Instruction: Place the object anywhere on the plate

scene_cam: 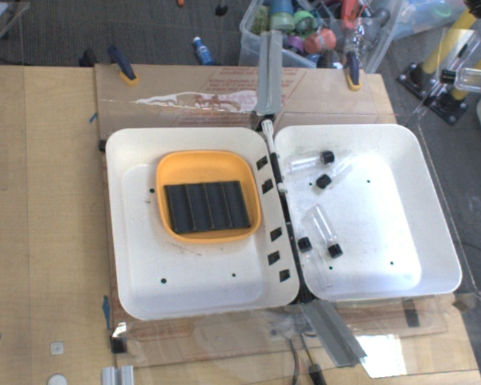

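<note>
An orange, rounded-square plate (208, 164) sits in the left white bin (192, 295), toward its back. A dark grey, ridged rectangular block (207, 207) lies flat on the plate and covers most of its middle and front. In the right white bin (401, 215) lie several clear plastic tubes with black caps, one near the back left (311, 163) and another near the left wall (324, 229).
A row of black clips (274, 235) runs along the shared wall between the bins. A grey metal bar (268, 74) stands behind that wall. Behind the bench is a clear box of colourful toys (321, 10). Blue clamps (125, 69) hold the cardboard at the back.
</note>
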Controlling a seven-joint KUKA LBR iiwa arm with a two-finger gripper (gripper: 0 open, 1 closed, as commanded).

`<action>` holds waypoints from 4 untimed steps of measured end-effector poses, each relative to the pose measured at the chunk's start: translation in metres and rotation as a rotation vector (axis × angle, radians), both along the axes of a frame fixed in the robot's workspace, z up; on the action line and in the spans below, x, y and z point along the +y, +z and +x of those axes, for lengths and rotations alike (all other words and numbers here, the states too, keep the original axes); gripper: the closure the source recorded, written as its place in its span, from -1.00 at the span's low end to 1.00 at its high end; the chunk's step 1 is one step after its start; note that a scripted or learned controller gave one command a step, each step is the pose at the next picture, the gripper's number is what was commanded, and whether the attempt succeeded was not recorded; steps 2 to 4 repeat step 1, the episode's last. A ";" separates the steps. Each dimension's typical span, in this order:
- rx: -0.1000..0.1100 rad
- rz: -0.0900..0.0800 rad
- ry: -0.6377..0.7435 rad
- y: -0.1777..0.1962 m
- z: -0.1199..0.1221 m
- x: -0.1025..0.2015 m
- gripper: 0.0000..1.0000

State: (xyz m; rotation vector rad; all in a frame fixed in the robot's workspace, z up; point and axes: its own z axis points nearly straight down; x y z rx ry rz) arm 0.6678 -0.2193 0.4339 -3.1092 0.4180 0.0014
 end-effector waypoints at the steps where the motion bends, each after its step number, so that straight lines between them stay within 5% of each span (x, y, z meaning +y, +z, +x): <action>1: 0.000 0.000 0.071 0.000 0.000 0.000 1.00; 4: 0.000 0.000 0.071 0.000 0.000 0.000 1.00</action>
